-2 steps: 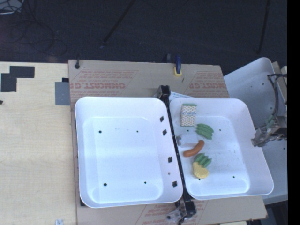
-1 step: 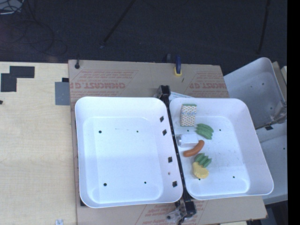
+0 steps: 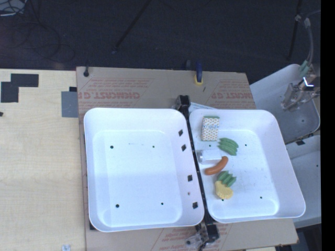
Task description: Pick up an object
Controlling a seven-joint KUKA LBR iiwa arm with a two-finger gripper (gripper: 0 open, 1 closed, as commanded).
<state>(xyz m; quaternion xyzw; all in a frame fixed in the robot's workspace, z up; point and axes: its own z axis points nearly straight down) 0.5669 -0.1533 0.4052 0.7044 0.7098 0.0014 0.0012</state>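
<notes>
the end effector (image 3: 297, 95) waits out at the right, well apart from the right bin (image 3: 272, 161); spread or pressed together, i cannot tell. the pickings crowd the bin's left side: patterned box (image 3: 210, 128), green pod (image 3: 229, 146), orange sausage (image 3: 216, 165), yellow-green toy (image 3: 224, 185). risk: they lie close together, so a grasp could nudge neighbours or close on nothing.

Sits far out at the upper right, well off to the side: small pale metal gripper (image 3: 298, 94), blurry, hanging low off the wrist. Looks slightly tilted. Too small and dim to read arm pose further.
</notes>
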